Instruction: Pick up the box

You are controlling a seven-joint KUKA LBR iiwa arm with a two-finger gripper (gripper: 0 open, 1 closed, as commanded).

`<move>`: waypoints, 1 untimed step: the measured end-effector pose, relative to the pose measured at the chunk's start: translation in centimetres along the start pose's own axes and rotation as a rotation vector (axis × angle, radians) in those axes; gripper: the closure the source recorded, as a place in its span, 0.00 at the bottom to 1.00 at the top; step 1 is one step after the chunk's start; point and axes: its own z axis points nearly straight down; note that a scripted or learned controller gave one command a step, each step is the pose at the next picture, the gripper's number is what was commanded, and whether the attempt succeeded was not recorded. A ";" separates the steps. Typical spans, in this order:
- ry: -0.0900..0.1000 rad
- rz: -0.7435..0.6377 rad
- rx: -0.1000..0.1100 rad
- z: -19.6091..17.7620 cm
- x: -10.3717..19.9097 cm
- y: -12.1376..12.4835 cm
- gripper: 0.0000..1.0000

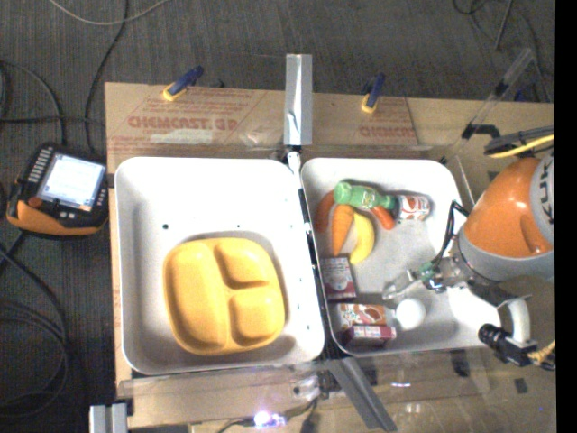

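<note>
On the bench, two white bins: left bin [135, 242] with yellow tray [225, 293]. In right bin [451, 188], box [363, 323] at the front edge, long axis left-right, just left of gripper [401, 287]. Jaw state impossible to tell.

From my remote station I see the brown board worktop [126, 115] carrying two shallow white plastic bins side by side: the left bin [144, 242] and the right bin [451, 183], with their inner rims touching at the centre.
</note>
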 end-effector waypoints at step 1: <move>0.000 0.000 0.000 0.0 0.0 0.0 0.00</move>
